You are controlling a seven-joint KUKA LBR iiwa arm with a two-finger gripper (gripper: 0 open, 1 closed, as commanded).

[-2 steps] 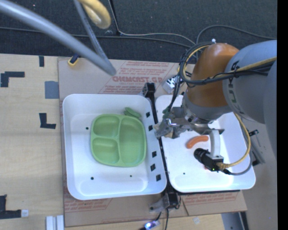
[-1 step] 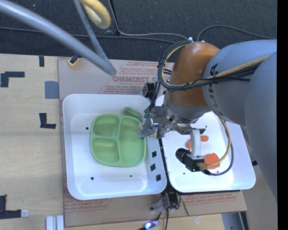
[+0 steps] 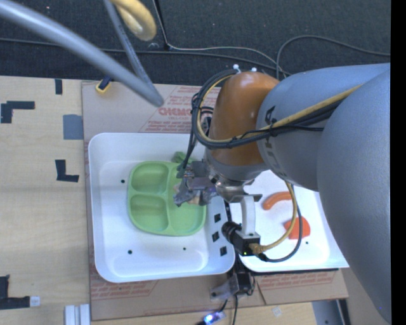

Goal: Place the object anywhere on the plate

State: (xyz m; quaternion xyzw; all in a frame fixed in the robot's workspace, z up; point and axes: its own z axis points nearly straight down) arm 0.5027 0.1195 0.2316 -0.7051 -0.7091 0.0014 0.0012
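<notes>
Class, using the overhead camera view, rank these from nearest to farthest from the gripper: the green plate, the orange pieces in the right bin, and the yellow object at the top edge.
1. Green plate, under the gripper, left bin.
2. Orange pieces, right bin.
3. Yellow object, top edge, beyond the bins.

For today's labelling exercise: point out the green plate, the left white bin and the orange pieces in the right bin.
green plate [image 3: 152,206]: camera view, on its lower left compartment.
left white bin [image 3: 108,190]: camera view, on its left wall.
orange pieces [image 3: 277,200]: camera view, on the upper curved piece.
</notes>
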